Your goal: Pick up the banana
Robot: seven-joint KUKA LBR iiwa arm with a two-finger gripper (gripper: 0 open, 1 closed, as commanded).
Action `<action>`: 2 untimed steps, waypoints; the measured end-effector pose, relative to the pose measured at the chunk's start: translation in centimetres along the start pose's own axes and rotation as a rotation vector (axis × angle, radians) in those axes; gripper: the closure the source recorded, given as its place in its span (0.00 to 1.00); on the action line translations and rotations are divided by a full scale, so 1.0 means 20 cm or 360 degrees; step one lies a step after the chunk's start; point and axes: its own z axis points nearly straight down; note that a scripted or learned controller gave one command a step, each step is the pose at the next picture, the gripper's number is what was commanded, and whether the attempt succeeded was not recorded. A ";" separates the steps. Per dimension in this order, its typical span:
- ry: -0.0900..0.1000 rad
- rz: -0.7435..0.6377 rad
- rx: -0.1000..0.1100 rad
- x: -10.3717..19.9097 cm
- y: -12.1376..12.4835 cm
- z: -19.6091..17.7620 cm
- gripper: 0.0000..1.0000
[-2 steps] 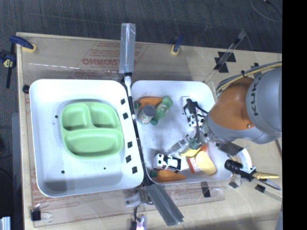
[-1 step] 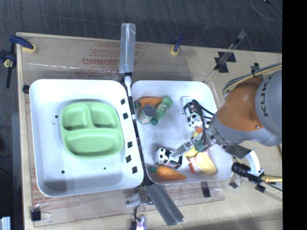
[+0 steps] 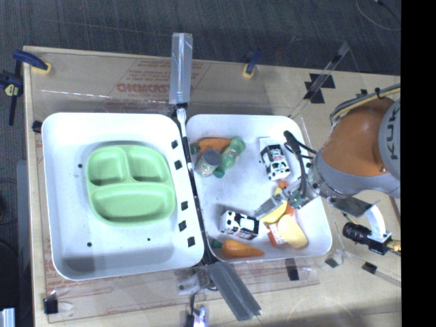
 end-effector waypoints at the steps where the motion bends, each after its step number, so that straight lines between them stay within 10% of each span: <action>1: 0.0000 -0.0112 -0.0001 -0.06 0.15 0.38 0.00; 2: 0.0001 -0.0050 0.0001 0.01 0.00 0.14 0.00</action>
